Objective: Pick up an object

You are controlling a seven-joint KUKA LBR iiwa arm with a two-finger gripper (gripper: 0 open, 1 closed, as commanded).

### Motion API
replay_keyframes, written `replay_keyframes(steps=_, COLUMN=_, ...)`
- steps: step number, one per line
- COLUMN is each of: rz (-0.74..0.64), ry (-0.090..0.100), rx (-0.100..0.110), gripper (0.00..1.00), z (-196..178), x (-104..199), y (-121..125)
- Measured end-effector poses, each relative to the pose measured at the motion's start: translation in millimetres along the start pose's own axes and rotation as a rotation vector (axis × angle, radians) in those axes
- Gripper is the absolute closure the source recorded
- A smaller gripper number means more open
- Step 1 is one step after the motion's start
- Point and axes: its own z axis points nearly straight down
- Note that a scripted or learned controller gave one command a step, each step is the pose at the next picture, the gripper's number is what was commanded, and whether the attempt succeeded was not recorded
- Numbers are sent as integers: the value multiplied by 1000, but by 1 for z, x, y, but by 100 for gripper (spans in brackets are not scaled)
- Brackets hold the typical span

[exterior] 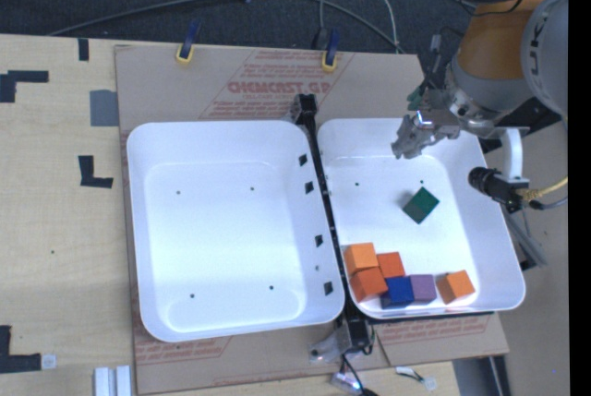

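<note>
Nothing is picked up yet: our pincer, grip state unclear, hovers above the dark green block.

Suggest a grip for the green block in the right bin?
Come straight down on the green block and close the claw across two opposite flat sides. It lies alone, turned at an angle to the bin walls, so rotate the wrist to match.

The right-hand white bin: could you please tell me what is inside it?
The right-hand white bin holds a dark green block lying alone and, along its near edge, two orange cubes, a red cube, a blue cube, a purple cube and an orange-tan cube. Anything beneath the cluster is covered.
</note>
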Motion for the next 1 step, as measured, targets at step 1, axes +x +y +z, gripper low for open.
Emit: replay_keyframes(steps=1, rz=-2, ry=1, rx=4, gripper=100, z=6, x=41, y=-12)
